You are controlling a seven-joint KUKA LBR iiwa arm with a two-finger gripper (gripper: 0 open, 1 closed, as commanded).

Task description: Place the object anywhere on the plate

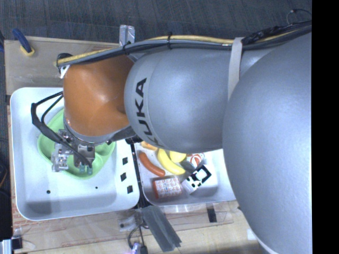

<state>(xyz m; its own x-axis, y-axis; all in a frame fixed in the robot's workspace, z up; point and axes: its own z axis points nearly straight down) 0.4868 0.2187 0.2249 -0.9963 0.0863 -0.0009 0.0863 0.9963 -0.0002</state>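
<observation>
Below the jaws you have the green plate (108,151), with bare floor of the left bin (69,194) open beyond it. Past the divider, the banana (170,161), sausage (152,164) and carton (168,187) crowd the right bin (222,192).

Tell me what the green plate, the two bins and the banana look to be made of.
Green plate: probably plastic, with uniform bright colour and a smooth, faintly glossy rim. White bins: likely moulded plastic, with rounded corners and a soft sheen. Banana: possibly a plastic toy, its even yellow looking slightly shiny, though the view cannot settle that.
</observation>
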